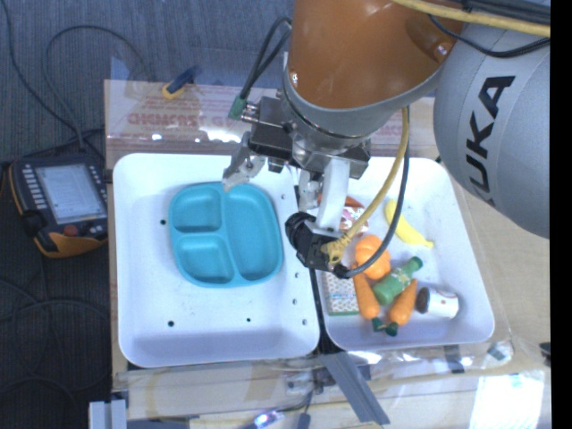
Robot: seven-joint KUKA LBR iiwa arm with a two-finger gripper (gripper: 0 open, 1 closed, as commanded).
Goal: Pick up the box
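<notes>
1. Box (pixel 337 295): it is not in the jaws. The gripper (pixel 281 200) hangs with its two fingers spread wide and nothing between them, one fingertip over the back of the left bin (pixel 134 266), the other over the wall shared with the right bin (pixel 465 239).
2. Just below the right-hand finger sits a black looped object (pixel 302 239); I cannot tell whether it is a cable or a loose item.
3. The box lies flat on the floor of the right bin, close to that bin's left wall and nearer the front than the gripper, so the spread suits a descent over it.
4. A carrot (pixel 365 298) lies across the box's right edge, with an orange (pixel 372 252) and a green bottle (pixel 398 284) crowding in. That probably leaves only the left edge free for a finger.
5. In the left bin a blue divided plate (pixel 223 235) lies flat, well apart from the box.
</notes>
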